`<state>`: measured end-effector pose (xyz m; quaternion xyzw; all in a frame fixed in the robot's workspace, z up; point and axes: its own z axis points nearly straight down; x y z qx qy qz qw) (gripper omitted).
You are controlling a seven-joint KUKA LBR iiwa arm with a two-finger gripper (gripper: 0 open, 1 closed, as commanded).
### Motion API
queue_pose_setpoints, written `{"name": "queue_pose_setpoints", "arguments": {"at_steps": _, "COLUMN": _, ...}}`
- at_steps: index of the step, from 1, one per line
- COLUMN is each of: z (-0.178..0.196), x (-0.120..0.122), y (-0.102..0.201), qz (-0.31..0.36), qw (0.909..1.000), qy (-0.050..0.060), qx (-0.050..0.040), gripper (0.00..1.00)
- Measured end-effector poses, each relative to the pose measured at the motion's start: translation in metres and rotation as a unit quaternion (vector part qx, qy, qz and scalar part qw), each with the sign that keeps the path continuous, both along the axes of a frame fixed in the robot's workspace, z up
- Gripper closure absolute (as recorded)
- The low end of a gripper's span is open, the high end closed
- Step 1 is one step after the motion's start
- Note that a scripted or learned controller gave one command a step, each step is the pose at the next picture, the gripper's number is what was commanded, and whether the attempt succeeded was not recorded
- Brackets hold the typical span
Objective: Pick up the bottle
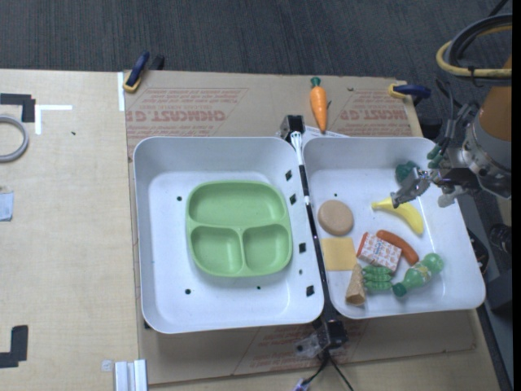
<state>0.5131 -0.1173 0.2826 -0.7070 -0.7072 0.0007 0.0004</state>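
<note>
The bottle (418, 274) is small and green. It lies on its side near the front right corner of the right bin (456, 296), next to a green pea pod (376, 279). My gripper (409, 188) hangs over the bin's back right part, just above a yellow banana (402, 213) and well behind the bottle. Nothing shows in its grasp.
The right bin also holds a dark green toy (405, 172), a round cookie (334, 217), a cheese slice (339, 253), a red-white packet (379, 251), a sausage (398, 245) and a cone (356, 288). A green divided plate (240, 228) sits in the left bin (155, 218). A carrot (317, 104) lies behind the bins.
</note>
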Motion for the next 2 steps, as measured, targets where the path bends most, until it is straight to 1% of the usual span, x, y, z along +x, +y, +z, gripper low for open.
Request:
{"name": "queue_pose_setpoints", "arguments": {"at_steps": 1, "z": 0.009, "x": 0.0, "y": 0.0, "qz": 0.0, "qw": 1.0, "qy": 0.0, "qx": -0.0005, "gripper": 1.0}}
{"name": "queue_pose_setpoints", "arguments": {"at_steps": 2, "z": 0.025, "x": -0.035, "y": -0.07, "qz": 0.086, "qw": 0.9963, "qy": -0.001, "qx": -0.0005, "gripper": 1.0}}
